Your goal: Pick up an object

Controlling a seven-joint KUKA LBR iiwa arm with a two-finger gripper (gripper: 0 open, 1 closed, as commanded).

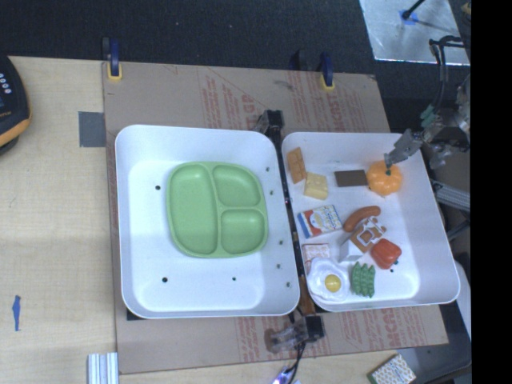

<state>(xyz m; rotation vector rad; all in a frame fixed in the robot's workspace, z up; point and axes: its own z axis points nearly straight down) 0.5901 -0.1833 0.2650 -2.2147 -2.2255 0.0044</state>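
While end effector nears pumpkin, sausage adjacent.

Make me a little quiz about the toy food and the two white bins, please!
1. True or false: the green divided plate lies in the left bin.
2. Which toy lies nearest the gripper? A) fried egg B) orange pumpkin C) green plate
3. Fill in: the sausage lies in the ___ bin.

Key: 1 true. 2 B. 3 right.
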